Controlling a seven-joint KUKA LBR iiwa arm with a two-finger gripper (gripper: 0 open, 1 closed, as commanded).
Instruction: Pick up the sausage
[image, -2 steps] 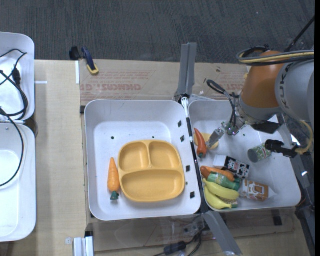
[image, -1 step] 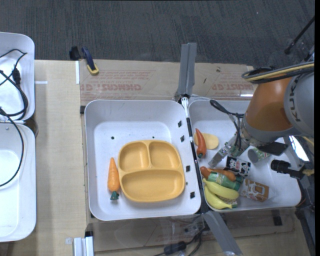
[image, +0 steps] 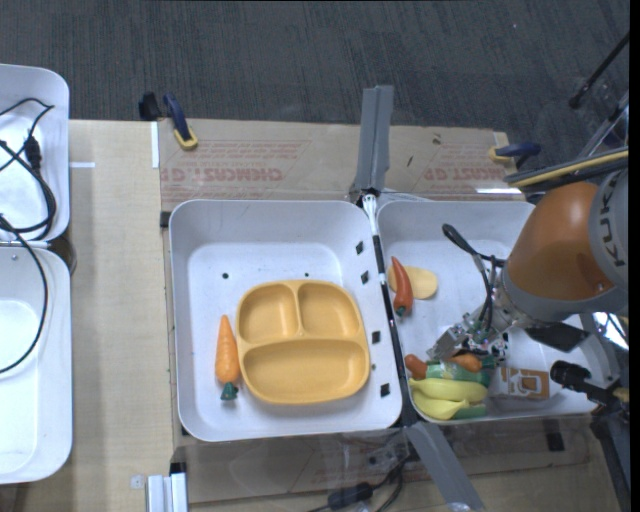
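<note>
Sausage (image: 401, 284) is what we take the reddish-orange, elongated piece to be, lying in the right bin (image: 452, 212) against its left wall, centre-right of the frame, touching a pale yellow slice (image: 422, 284). We judge it a light, stiff plastic toy, smooth and likely to slip, so a hold across its narrow middle seems best. The gripper (image: 470, 340) hangs lower right, over a heap of toy food with a banana (image: 448, 394) at the bin's lower edge; we cannot tell how far its fingers stand apart, or whether anything sits between them. Room is tight: the divider wall crowds the sausage's left side, so one finger has little space there. The left bin (image: 200, 300), holding a yellow tray (image: 303, 340) and a carrot (image: 227, 350), lies well apart.
</note>
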